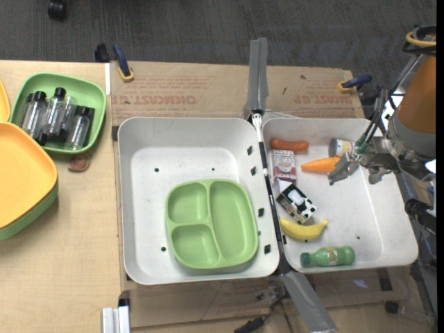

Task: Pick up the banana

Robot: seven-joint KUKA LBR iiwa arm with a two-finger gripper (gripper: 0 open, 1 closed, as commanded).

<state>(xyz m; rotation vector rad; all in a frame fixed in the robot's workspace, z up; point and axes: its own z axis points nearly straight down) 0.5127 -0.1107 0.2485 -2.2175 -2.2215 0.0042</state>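
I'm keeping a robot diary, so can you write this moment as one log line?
task: pick up banana | hand: open, above carrot, right bin | banana: not held, lying near green bottle

view: single fixed camera above bench, looking down at a slant
facing: floor strip along frame top, bench below it
distance: mid-range; both bins whole
left bin [132,186]: frame centre
right bin [388,248]: centre-right
arm [416,109]: enters at right edge, cut off by frame
left edge: plates [21,179] cropped
shared views: one view, no overlap
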